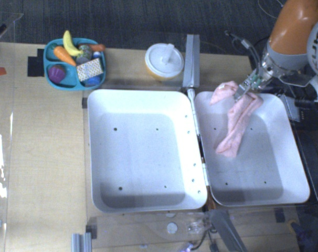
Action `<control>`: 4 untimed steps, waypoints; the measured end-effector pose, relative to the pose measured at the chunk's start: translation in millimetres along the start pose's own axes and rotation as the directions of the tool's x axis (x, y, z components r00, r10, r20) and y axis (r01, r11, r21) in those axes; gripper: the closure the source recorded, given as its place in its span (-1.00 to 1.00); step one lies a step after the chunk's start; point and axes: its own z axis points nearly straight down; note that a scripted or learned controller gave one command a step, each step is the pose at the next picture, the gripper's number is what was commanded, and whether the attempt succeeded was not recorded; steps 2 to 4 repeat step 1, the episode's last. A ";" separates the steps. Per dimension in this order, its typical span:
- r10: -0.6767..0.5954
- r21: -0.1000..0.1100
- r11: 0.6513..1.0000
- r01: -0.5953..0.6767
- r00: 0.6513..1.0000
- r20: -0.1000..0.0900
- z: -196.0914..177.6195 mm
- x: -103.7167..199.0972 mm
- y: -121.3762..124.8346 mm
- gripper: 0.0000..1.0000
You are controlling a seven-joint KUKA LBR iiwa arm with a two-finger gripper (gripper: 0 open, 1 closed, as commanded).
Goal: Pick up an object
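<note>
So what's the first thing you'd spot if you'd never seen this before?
Probably the pink cloth, draped long and limp in the right bin, its top end up at the tool near the bin's far rim. Above that sits the big orange band of the arm. Then the blue tray of bright toy food, far left on the bench beyond the left bin.
</note>
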 end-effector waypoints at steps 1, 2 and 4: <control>0.030 0.003 1.000 -0.030 1.000 -0.003 20.0 -12.2 -18.4 1.00; 0.030 0.003 1.000 -0.030 1.000 -0.003 20.0 -12.2 -18.4 1.00; 0.030 0.003 1.000 -0.030 1.000 -0.003 20.0 -12.2 -18.4 1.00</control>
